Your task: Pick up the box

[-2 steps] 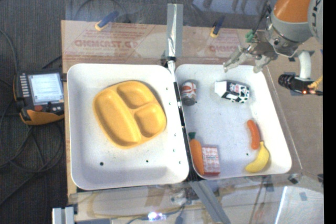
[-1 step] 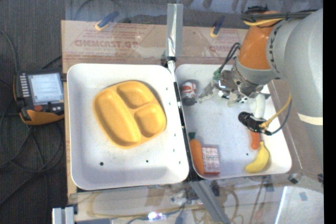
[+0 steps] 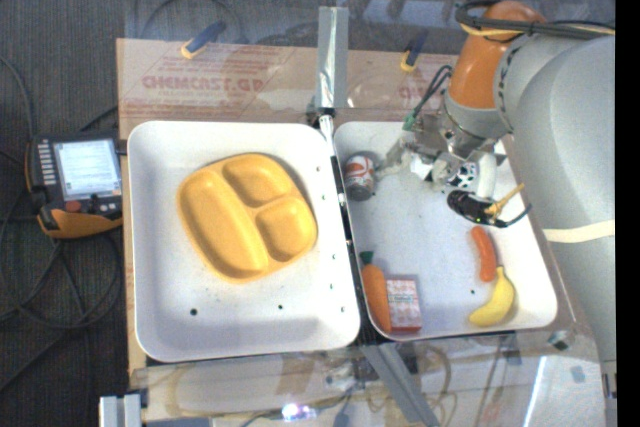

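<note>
Red-and-white box (image 3: 403,303), lying flat at the lower end of the right bin (image 3: 430,245), close to the bin's lower wall; its long sides run roughly up and down the view. Carrot (image 3: 375,295) lies along the box's left long side, touching or nearly so; banana (image 3: 495,300) rests well apart at the lower right corner; can (image 3: 358,173) sits at the upper left of the same bin. Gripper (image 3: 432,158) hangs over the upper part of the right bin, near the can and well apart from the box; whether it is spread or closed cannot be told from this slant, and nothing is seen held in it. Left bin (image 3: 160,315) bears a yellow plate (image 3: 248,215), which plays no part.

Step in hand, as judged: the approach, not yet at the box. To do it well, carry the gripper high across the bin toward the lower wall; centre it over the box before descending; turn the wrist so the grasp lines up squarely with the box's sides; widen fully before going down. Chief risk: the carrot crowds the left side, so a grasp across the narrow width may land on it or nudge the box askew; the near wall likewise leaves little room at the lower end.
</note>
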### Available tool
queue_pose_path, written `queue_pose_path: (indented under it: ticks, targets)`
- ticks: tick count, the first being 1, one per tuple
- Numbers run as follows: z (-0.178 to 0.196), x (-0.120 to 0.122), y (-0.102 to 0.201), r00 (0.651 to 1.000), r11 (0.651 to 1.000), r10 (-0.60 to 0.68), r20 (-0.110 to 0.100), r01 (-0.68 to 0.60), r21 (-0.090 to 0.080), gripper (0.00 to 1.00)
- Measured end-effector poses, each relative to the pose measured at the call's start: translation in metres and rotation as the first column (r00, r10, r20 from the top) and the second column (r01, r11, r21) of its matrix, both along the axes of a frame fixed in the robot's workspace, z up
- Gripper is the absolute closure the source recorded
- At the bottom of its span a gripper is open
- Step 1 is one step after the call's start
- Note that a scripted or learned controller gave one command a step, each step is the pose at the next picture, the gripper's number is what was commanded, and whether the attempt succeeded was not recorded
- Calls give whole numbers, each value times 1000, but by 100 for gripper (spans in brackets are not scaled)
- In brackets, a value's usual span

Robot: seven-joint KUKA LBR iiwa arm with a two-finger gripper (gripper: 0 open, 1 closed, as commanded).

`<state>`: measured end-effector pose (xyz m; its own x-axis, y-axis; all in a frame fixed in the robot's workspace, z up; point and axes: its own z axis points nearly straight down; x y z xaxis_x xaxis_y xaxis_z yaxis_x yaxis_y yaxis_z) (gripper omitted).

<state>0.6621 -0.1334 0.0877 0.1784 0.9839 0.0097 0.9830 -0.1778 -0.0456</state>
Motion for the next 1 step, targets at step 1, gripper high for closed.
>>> queue_pose_path:
  ticks: [1]
  targets:
    - [9,-3,-12,1000,1000,-7,-4,7,-15,100]
